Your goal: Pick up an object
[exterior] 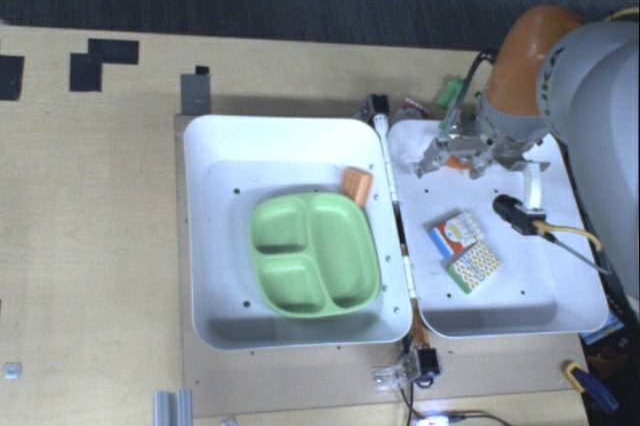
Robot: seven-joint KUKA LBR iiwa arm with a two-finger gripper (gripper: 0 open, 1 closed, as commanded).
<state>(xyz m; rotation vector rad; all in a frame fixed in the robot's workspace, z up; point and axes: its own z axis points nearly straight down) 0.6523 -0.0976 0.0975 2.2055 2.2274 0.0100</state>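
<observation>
- While the arm hangs over the far end of the right bin (560, 309), the tool (462, 157) sits low near the bin floor; I cannot tell how it is set, and nothing visibly rides in it.
- Judging by this, the step is the reach, with no pick yet.
- Nearest candidates: two small printed boxes (466, 251), flat, touching, mid-bin.
- Next move likely calls for shifting toward them, then descending squarely.
- A green divided plate (313, 254) and an orange block (356, 183) lie in the left bin (215, 214).
</observation>
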